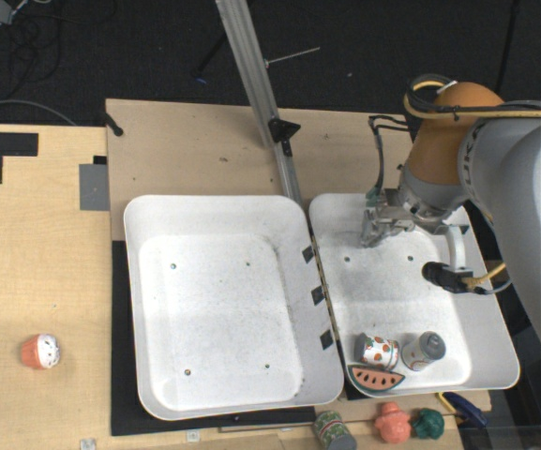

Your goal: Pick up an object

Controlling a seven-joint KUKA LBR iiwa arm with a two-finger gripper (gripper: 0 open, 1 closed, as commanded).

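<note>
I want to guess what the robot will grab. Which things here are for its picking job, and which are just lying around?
For the job:
gripper
right white bin
small red-and-white cup
grey round can
watermelon slice toy

Just lying about:
left white bin
red-and-white ball
slanted metal rail
red and green toys

Wooden bench (186, 148), two white bins (216, 298) (411, 289), red-white ball (40, 352) at left
</note>
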